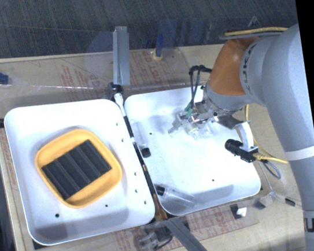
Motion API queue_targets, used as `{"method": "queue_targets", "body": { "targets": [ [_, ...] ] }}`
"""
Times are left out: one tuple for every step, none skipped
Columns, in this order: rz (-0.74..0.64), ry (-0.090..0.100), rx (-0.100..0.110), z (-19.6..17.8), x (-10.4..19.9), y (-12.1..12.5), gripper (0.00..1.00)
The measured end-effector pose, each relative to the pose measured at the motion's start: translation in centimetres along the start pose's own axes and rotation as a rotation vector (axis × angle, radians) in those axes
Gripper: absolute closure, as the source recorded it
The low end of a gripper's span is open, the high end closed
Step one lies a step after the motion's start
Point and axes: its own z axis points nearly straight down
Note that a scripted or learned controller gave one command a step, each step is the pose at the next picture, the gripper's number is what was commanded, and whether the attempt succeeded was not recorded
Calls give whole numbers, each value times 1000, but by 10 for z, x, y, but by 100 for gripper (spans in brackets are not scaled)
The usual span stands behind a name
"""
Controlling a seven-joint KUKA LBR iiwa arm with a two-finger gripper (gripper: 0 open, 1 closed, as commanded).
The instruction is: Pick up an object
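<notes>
1 yellow tray [79,166] with a dark ribbed insert is lying in the left bin [22,121], long axis running diagonally from the bin's near-left toward its far-right, wide bare floor showing around it. Right of that tray, across the divider, the right bin [212,185] is showing 1 small dark piece [145,151] by its left wall. Further right, the gripper [196,123] is hanging low over the right bin's far half; can't tell its finger state. 2 bins total.
</notes>
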Motion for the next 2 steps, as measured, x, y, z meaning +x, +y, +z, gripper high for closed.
{"method": "queue_targets", "body": {
  "targets": [
    [-5,0,3,-10,0,0,100],
    [-6,0,4,-10,0,0,0]
  ]
}}
